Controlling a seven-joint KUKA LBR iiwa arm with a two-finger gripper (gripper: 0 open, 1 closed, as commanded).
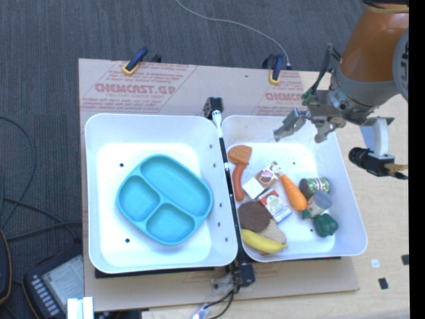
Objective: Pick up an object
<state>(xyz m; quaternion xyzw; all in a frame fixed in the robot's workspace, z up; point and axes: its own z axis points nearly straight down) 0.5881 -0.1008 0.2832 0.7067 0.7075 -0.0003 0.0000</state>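
**Claw hanging open over the toy bin, nothing taken yet**

Dark grey carpet is surrounding the table [385, 258], where a brown cardboard sheet [133, 92] is lying under two shallow white plastic bins. A light blue three-compartment plastic tray [165, 199] is sitting in the left-hand bin [96, 178]. Small toy foods are crowding the right-hand bin [345, 178]: an orange plastic carrot [293, 191], a yellow plastic banana [262, 242], a round brown cookie-like disc [253, 215], a small red-and-white printed box [268, 175], a green-labelled little tin can [315, 186] and a dark green knobbly vegetable piece [325, 225].

The carrot is looking like the easiest pick. It is probably light, stiff and hollow, with a smooth skin that may be slippery, so taking it across its thick middle, square to its length, is seeming wisest. It is lying tilted, just beside the box and near the can, so neighbours may be getting nudged.

The grey two-finger claw [305, 127] is hovering above the far edge of the right-hand bin, well apart from the carrot. Its fingers [287, 127] are standing spread apart, holding nothing and touching nothing.
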